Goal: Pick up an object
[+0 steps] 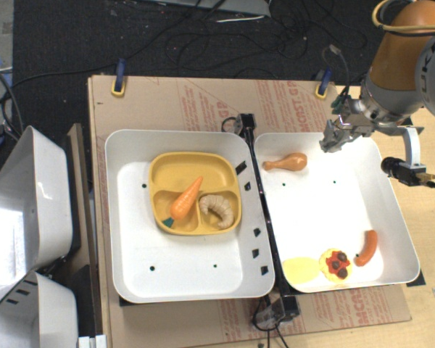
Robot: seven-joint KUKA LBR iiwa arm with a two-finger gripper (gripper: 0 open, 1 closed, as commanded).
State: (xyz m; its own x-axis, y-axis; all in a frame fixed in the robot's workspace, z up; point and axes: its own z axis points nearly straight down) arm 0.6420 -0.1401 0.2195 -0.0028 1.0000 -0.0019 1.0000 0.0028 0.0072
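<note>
My gripper [332,141] hangs over the far edge of the right bin [391,187], with nothing seen between its fingers. Just to its left a chicken drumstick [286,163] lies on the bin floor. At the near side of that bin lie a red sausage [367,247], a small pizza slice with dark toppings [336,263] and a flat yellow piece [301,270]. In the left bin [130,267] a yellow divided plate [167,169] holds a carrot [186,198] and a pale shrimp [218,209].
The two bins meet at a black-clipped seam [257,209] in the middle. Yellow clamps [118,87] hold the cardboard base at the far edge. White containers [25,201] stand off the bench at the left.
</note>
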